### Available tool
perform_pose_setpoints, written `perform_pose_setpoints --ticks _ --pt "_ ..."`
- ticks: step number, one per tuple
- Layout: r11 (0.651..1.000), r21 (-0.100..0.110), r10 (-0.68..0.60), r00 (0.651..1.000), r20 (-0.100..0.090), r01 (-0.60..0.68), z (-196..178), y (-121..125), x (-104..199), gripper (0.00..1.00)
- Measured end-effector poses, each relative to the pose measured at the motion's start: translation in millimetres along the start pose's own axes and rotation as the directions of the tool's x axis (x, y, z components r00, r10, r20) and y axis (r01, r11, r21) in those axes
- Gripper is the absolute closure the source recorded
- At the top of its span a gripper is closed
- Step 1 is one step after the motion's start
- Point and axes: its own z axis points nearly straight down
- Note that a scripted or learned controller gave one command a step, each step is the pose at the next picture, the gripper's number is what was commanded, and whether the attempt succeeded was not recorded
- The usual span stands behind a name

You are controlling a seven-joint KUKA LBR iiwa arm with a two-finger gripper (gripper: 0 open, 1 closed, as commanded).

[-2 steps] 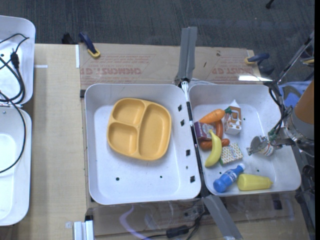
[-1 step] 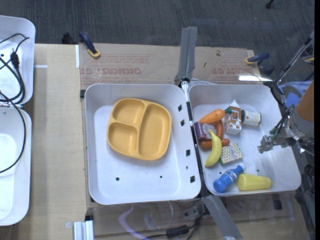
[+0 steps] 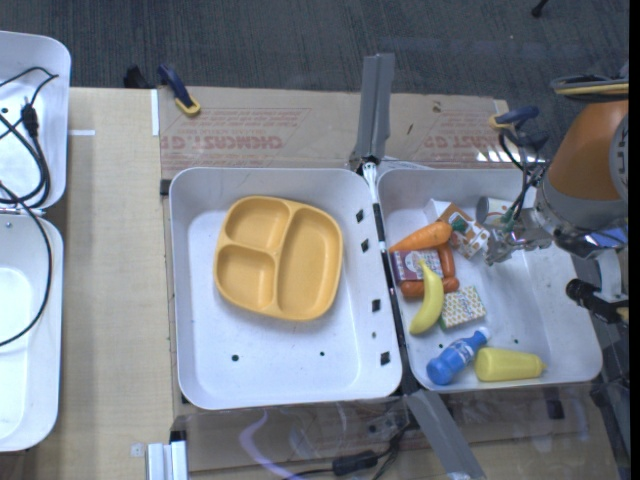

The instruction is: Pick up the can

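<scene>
I see the can [image 3: 426, 269] lying in the right bin [image 3: 560, 338], wedged under the carrot [image 3: 422, 237] and banana [image 3: 429, 299]. My tool [image 3: 497, 248] hovers just right of the pile; I cannot tell its opening. I'd descend on the can's exposed side, avoiding the banana.

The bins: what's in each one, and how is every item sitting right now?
Tray: flat, upright, in left bin, its three sections bare.
Carrot: lying in right bin.
Banana: lying, over a red packet.
Bottle: on its side.
Yellow container: on its side, beside the bottle.
Small box: flat.
Pincer: low in right bin; grip unclear.
</scene>
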Motion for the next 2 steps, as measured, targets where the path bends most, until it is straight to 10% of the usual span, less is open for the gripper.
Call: perform_pose_setpoints --ticks 1,2 --pt "0.998 -0.003 0.068 0.998 0.002 -0.068 -55 -2 -19 1.0" --pt "0.993 -0.002 0.117 0.993 0.003 -0.117 -114 77 18 1.0"
